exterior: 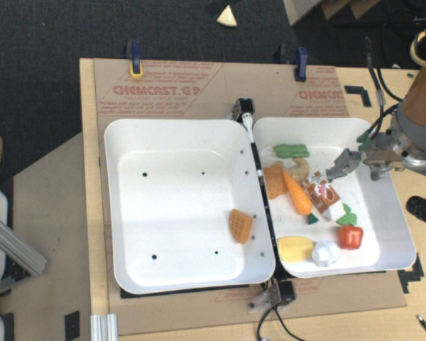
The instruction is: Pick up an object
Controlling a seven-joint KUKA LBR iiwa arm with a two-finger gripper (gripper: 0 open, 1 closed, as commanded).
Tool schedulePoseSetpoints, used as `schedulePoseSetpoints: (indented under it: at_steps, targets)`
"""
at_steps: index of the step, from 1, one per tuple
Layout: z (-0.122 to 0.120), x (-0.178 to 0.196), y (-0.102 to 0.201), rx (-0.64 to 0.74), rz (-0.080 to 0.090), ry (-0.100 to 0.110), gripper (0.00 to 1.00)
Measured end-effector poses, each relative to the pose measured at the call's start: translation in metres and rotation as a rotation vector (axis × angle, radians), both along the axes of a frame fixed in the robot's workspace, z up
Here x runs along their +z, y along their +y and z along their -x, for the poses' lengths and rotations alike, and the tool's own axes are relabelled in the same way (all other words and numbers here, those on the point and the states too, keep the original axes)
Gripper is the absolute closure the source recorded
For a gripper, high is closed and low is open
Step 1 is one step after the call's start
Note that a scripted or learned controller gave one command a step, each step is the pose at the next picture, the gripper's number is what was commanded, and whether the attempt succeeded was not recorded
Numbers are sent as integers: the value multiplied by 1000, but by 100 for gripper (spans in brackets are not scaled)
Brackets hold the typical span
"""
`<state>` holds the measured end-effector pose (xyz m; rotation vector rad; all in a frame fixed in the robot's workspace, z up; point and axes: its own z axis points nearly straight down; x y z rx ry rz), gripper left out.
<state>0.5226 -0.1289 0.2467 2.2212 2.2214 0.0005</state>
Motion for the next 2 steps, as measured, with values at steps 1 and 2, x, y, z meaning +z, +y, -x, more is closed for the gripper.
schedulePoseSetpoints:
  at_steps: [1, 2]
  targets:
    - [-1, -115, 34, 3, -4, 11, 0]
    - [-3, -98, 31, -2, 1, -2, 100]
